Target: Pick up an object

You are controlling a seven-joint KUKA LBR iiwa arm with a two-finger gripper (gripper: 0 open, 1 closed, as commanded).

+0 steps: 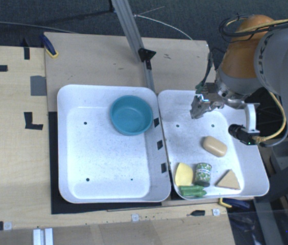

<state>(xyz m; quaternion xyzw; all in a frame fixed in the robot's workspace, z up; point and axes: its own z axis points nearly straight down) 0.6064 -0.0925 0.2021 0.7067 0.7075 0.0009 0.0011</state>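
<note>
I read the task as barely started: nothing lifted yet. My gripper (200, 107) hangs over the far part of the right bin (170, 137), above bare white floor, with no object between its fingers. Whether they are spread or closed I cannot tell from this angle; the tips are small and dark against the bin.

Candidates all lie nearer the front of the right bin: a tan oval block (214, 146) closest to the tool, then a cluster along the near rim — a yellow piece (184, 174), a small green can (202, 173), a green bar (192, 191), a tan wedge (229, 179).

The left bin (77, 152) holds a blue bowl (131, 115) at its far right.

Left to do: choose a target, likely the oval block, come over it, descend, close, lift.
</note>
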